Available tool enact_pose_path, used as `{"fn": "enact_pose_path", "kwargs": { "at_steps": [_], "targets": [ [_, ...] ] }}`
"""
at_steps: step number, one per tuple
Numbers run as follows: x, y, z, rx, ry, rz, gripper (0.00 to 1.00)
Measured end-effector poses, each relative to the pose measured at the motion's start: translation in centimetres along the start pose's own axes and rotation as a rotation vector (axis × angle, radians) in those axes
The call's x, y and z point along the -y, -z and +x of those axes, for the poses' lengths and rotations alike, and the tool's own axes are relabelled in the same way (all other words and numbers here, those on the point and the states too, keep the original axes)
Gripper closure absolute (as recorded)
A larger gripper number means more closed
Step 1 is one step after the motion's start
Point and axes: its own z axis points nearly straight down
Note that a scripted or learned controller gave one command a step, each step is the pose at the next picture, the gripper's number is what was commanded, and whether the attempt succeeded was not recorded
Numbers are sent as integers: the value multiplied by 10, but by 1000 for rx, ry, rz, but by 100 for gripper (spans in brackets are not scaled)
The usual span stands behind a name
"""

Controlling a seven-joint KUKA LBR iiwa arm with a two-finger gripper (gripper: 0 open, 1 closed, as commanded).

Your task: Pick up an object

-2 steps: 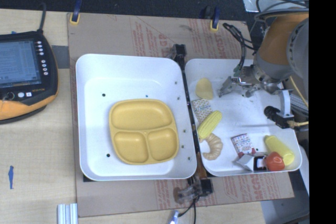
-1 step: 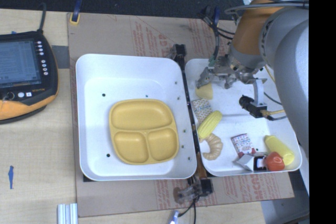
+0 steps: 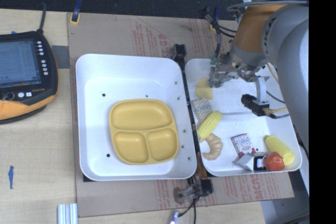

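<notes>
- Hovering at the far end of the right bin (image 3: 233, 117), the gripper (image 3: 217, 79) stands just beside the yellow block (image 3: 205, 91), the nearest candidate object. Contact between the two cannot be confirmed.
- Gripper state: its opening cannot be told from this slant. Nothing is seen held.
- Progress, as judged: the approach is in place, while the grasp and lift are not yet done. Every object rests on a bin floor.
- Other candidates in the same bin: a speckled packet (image 3: 201, 108), a corn cob (image 3: 210, 123), a curled tan piece (image 3: 212, 147), a red-and-white card (image 3: 240, 141), a yellow bottle shape (image 3: 280, 148) and a red round item (image 3: 274, 161).
- The left bin (image 3: 94, 92) holds a yellow divided tray (image 3: 143, 129).
- Hard to make out: the wrist housing covers the gripper's working end, the arm (image 3: 294, 50) cuts off the right bin's far corner, and a grey-and-black item (image 3: 249, 162) is too small to identify.
</notes>
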Motion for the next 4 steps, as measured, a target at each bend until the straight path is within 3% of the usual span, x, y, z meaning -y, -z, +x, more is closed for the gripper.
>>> {"fn": "enact_pose_path", "kwargs": {
  "at_steps": [1,2,3,4],
  "targets": [
    [44,91,-21,0,-5,-2,100],
    [105,88,22,1,-3,2,100],
    [105,88,21,1,-3,2,0],
    [128,88,28,1,-5,2,0]
  ]
}}
